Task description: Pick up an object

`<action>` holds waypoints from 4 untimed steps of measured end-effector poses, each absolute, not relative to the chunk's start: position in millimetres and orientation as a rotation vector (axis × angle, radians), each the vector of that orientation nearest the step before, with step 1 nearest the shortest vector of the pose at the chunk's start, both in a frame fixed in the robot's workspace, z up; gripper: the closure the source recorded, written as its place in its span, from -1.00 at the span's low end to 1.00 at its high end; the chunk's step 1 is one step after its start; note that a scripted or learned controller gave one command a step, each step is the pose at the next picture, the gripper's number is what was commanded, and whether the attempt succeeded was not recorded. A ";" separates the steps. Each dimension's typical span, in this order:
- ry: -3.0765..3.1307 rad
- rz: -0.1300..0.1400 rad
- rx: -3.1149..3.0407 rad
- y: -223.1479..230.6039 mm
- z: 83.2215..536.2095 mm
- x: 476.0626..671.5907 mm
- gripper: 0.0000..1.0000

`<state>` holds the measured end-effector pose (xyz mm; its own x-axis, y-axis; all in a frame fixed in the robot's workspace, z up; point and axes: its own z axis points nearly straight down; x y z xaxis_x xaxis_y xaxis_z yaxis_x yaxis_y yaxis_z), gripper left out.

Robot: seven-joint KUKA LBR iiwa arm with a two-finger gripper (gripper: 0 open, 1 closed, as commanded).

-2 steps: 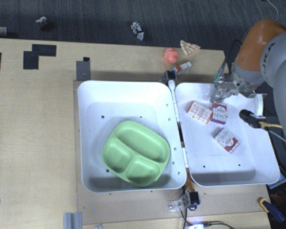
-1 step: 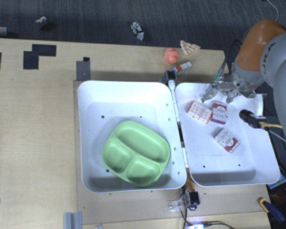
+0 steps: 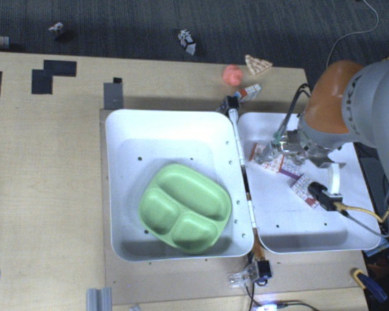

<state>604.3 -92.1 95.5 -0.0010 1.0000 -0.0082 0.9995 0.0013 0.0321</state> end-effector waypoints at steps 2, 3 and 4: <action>2.226 0.009 2.212 -19.1 186.5 656.7 1.00; 2.225 0.004 2.215 -20.7 185.2 655.8 -1.00; 2.225 0.003 2.216 -13.5 184.8 638.8 -1.00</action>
